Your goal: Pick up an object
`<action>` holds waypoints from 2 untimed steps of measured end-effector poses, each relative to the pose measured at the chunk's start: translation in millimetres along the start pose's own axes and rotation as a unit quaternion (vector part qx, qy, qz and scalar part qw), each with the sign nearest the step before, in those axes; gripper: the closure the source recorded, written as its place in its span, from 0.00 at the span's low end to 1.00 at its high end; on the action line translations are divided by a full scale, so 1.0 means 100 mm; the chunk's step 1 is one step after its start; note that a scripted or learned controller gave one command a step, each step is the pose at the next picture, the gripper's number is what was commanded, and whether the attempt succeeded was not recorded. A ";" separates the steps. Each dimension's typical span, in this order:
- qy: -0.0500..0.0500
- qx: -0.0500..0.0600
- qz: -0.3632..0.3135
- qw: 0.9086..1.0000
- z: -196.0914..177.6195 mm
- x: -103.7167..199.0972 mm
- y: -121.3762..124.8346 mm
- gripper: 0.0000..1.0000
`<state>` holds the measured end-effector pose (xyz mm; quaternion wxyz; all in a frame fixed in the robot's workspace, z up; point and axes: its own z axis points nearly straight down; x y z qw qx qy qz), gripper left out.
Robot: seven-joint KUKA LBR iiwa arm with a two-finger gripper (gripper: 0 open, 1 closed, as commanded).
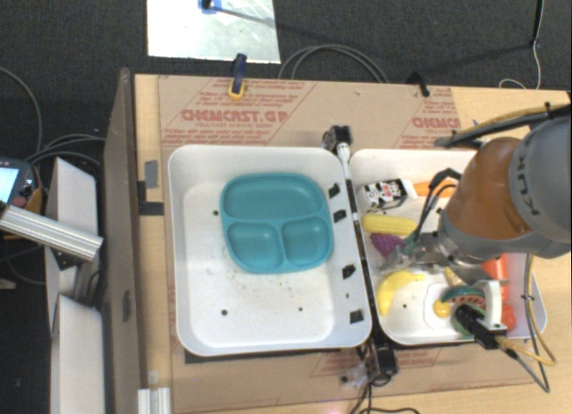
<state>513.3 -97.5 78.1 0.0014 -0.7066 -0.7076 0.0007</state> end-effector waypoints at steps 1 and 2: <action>-0.001 -0.004 -0.002 1.000 -0.07 0.06 0.43 0.00; 0.000 -0.003 -0.001 1.000 -0.17 0.06 0.42 1.00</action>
